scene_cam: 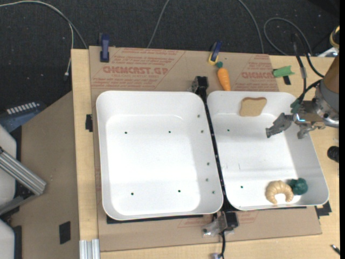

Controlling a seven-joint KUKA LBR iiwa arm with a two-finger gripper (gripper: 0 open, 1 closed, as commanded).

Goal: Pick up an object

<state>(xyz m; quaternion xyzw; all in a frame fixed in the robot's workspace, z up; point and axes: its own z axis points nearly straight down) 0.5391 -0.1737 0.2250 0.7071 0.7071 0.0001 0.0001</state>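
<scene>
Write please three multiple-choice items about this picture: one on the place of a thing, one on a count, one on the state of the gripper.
1. Where does the croissant lie?
A. near corner of the right bin
B. middle of the left bin
C. on the cardboard beyond the bins

2. How many things lie inside the right bin?
A. one
B. three
C. five

3. How is the gripper?
A. shut on the croissant
B. shut on the toy carrot
C. open over the right bin, holding nothing

Answers:
1 A: the croissant sits near the bin's near right corner, touching the green toy.
2 B: a slice of bread, the croissant and the green toy are inside; the carrot lies outside, on the cardboard.
3 C: its fingers stand apart, with only white bin floor between them.
</scene>
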